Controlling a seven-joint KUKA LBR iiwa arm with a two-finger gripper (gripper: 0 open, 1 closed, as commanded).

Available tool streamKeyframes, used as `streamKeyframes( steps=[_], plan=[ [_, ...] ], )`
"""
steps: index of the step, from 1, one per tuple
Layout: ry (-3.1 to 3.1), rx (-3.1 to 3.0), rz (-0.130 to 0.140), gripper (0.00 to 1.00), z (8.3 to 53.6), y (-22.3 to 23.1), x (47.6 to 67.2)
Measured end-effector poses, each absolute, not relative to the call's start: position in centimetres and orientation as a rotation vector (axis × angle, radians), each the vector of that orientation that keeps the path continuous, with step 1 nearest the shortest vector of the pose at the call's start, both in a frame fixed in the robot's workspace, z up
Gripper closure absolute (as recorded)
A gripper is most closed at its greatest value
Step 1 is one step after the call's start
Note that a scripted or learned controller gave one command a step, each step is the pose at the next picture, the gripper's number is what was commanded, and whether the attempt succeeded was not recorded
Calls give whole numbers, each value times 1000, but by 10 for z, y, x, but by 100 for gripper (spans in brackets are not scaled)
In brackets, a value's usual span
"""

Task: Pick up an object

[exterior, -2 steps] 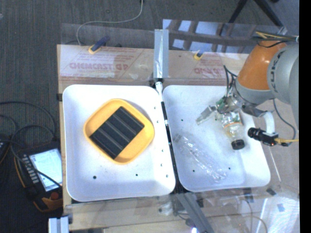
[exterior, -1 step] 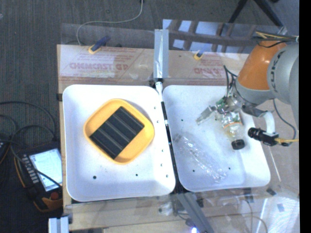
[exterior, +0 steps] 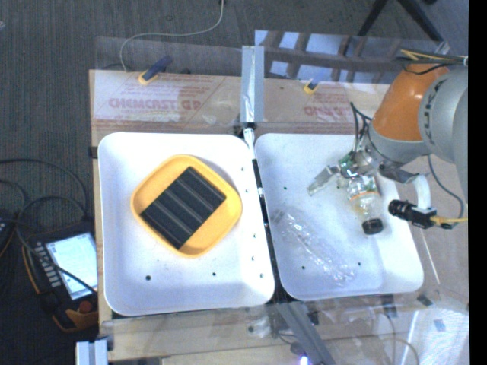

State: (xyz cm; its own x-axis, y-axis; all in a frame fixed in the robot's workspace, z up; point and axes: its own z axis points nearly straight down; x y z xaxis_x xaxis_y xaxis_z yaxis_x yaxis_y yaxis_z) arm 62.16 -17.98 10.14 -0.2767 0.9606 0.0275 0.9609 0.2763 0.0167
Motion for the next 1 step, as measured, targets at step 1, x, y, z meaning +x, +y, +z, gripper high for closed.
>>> streamKeyframes(
  steps=[1],
  plan=[
    [-2485, -1901, -50, 0, 101, -179, 622]
  ],
)
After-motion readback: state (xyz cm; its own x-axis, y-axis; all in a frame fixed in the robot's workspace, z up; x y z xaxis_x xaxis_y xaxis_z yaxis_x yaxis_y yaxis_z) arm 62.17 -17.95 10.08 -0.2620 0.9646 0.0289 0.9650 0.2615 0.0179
